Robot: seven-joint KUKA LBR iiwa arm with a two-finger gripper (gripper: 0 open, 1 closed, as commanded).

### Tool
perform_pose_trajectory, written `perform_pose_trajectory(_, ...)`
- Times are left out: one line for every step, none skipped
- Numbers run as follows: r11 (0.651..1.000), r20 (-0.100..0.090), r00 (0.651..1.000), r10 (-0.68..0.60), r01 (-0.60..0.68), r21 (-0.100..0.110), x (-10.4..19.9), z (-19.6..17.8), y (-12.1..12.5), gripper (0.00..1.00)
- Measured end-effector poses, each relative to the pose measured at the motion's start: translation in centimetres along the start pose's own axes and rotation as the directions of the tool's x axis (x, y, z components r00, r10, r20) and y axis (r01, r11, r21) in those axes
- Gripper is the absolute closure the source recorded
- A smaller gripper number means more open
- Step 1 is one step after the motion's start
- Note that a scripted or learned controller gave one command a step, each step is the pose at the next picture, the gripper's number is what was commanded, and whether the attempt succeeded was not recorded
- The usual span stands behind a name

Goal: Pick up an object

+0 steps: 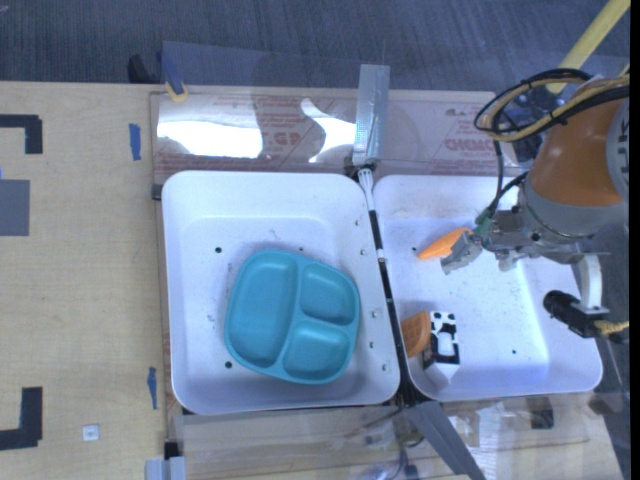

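My gripper [483,251] hangs over the middle of the right bin [520,368], below the arm's orange band. An orange, carrot-shaped object [441,245] lies slanted just to its left, its right end touching or tucked under the gripper's tip. I cannot make out whether it is gripped. Near the bin's front left corner sit a small orange block [415,333] and a black-and-white object [444,339], side by side.
A teal divided plate [292,314] fills the middle of the left bin [200,228]. A raised divider [378,258] runs between the two bins. Cables [520,103] loop above the arm at the back right. A black part [570,313] of the arm juts over the bin's right side.
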State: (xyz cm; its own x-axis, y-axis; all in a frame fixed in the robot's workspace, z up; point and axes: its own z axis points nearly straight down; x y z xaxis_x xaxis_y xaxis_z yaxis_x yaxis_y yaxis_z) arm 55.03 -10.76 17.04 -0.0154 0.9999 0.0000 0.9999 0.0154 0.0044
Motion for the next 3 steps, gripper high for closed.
perform_pose_trajectory(0.982, 0.001, 0.982, -0.187, 0.187, 0.001, 0.4, -0.7, 0.5, 0.0)
perform_pose_trajectory(0.904, 0.004, 0.904, -0.428, 0.428, -0.002, -1.5, 5.9, 7.1, 0.0)
perform_pose_trajectory(0.968, 0.003, 0.968, -0.25, 0.25, -0.003, 0.5, 8.3, 8.5, 0.0)
